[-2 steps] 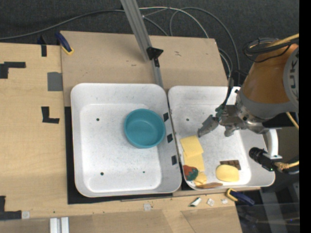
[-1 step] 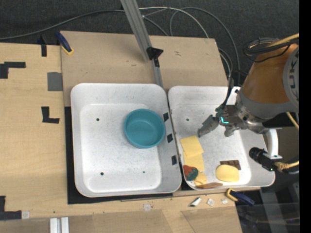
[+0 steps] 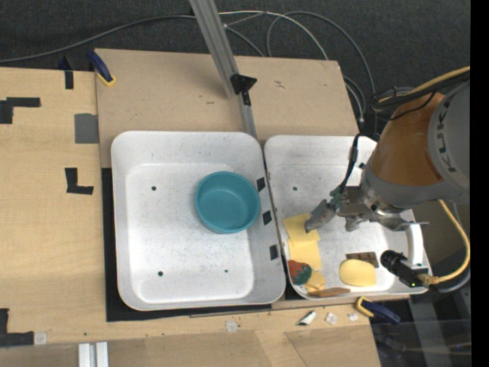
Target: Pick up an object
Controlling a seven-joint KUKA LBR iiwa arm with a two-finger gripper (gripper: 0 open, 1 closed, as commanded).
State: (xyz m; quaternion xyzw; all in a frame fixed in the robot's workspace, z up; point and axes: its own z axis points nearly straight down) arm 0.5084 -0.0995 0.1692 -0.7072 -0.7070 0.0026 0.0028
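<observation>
In the left bin [image 3: 145, 205] a teal bowl [image 3: 226, 202] sits right of centre. The right bin [image 3: 306, 167] holds a pale yellow block [image 3: 301, 241] at its left side, a small red and green item [image 3: 299, 272] near the front left corner, a yellow lemon-like item [image 3: 357, 273] at the front, a dark brown piece [image 3: 365, 258] behind it and a thin brown stick [image 3: 328, 290] along the front wall. My gripper [image 3: 325, 215] hangs low in the right bin, its tip just at the right upper edge of the yellow block.
A slanted metal pole [image 3: 221, 48] crosses the board behind the bins. Cables [image 3: 306, 25] loop at the back right. A blue and yellow clamp [image 3: 101, 67] sits at the board's back left corner, another [image 3: 378, 310] by the front right.
</observation>
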